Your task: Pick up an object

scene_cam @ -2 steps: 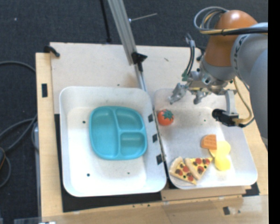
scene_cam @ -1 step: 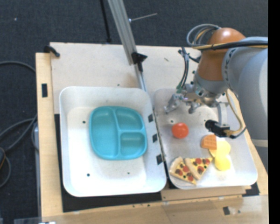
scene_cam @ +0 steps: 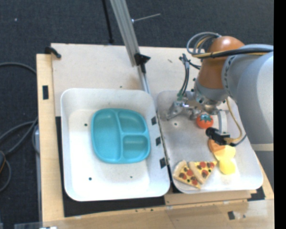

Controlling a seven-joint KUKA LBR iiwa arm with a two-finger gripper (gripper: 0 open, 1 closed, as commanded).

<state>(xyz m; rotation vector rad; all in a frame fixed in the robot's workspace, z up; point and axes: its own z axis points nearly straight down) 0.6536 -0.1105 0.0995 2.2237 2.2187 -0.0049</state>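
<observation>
1. Grey arm (scene_cam: 248, 89) reaches in from the right, its gripper (scene_cam: 181, 106) low over the upper part of the right bin (scene_cam: 181, 147); whether the gripper is released or clenched I cannot tell, and nothing is seen between its tips
2. Nearest candidate is the tomato (scene_cam: 204, 121), just beside the wrist; the orange piece (scene_cam: 218, 146) and yellow piece (scene_cam: 227, 166) lie nearer the front, with the pizza slices (scene_cam: 194, 172) at the front rim
3. To grasp well, I would centre over one object and come straight down, so neighbours are not nudged
4. Bare floor lies left of the toys; the inner bin wall is close
5. Left bin (scene_cam: 76, 175) holds a blue tray (scene_cam: 120, 136), well apart
</observation>
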